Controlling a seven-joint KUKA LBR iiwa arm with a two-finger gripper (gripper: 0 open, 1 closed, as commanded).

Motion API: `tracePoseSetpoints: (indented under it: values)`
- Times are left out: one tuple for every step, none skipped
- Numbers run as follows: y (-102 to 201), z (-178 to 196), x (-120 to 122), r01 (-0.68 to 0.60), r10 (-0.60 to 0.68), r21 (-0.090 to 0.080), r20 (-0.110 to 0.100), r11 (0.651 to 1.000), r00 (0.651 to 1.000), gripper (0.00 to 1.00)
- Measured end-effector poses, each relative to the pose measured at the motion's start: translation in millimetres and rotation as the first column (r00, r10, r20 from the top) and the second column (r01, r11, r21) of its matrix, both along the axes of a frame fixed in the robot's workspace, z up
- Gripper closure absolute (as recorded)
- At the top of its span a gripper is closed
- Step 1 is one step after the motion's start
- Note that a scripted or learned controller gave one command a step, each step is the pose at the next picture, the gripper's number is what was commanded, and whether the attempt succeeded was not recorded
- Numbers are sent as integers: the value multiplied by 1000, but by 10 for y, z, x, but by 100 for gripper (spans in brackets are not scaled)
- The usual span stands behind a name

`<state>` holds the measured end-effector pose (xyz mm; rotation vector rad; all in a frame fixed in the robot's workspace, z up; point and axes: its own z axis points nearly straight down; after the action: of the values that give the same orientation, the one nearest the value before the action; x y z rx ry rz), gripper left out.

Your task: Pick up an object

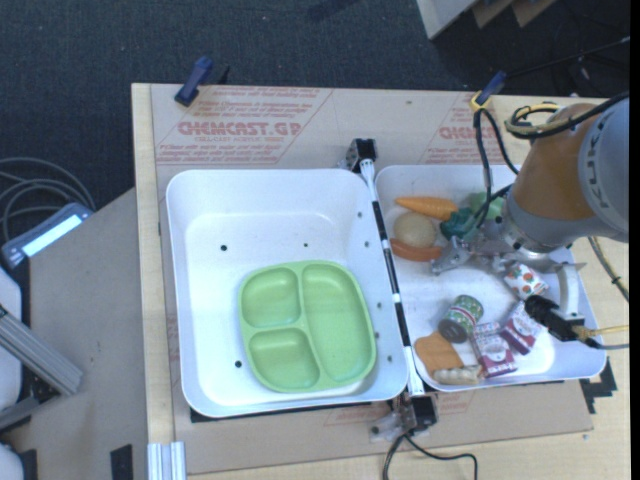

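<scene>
Carrot lengthwise left-right, tip left

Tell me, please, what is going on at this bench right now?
A grey robot arm with an orange band reaches in from the right over the right-hand shallow white bin, which holds a jumble of small items: an orange carrot-shaped toy, a small tin can with a green label and a dark red packet. Its end effector sits low among the items near the carrot; whether it grips anything is unclear. The left-hand white bin holds a light green divided plastic tray.
</scene>
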<state>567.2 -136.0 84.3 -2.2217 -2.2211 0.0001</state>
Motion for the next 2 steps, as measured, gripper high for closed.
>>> tracePoseSetpoints:
  values:
    - [-181, 328, 701, -1, 1, -1, 3, 1000, 1000, 0]
    - [-714, 6, 702, -1, 1, -1, 2, 1000, 1000, 0]
